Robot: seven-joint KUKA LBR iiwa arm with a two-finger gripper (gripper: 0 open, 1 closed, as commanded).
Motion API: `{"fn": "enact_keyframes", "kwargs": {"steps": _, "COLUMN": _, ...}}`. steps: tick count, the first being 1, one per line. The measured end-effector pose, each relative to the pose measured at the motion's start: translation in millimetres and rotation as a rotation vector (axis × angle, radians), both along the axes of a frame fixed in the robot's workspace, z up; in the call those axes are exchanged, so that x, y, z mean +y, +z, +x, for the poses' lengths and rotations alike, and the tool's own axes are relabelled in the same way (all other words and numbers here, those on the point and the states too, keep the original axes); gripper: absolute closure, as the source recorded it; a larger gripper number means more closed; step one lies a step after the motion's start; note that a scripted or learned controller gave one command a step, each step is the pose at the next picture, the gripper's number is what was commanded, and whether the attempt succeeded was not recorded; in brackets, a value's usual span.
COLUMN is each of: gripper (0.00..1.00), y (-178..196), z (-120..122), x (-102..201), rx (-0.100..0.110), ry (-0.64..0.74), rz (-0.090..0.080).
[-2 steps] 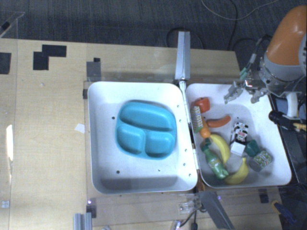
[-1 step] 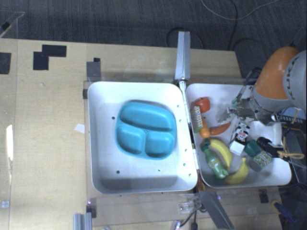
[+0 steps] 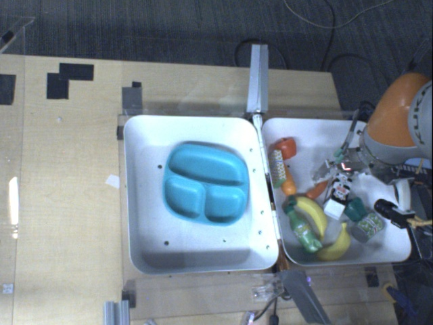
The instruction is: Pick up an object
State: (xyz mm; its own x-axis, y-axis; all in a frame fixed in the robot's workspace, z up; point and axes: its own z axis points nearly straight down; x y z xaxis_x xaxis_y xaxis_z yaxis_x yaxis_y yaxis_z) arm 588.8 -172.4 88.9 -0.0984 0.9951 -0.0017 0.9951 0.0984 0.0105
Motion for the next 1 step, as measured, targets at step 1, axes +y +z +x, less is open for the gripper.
{"fn": "enact_keyframes", "kwargs": {"steps": 1, "gripper": 1.0, "y": 12.8, "z": 2.8, "x": 0.9, "rx": -0.008, "ry": 0.0, "rz": 0.001}}
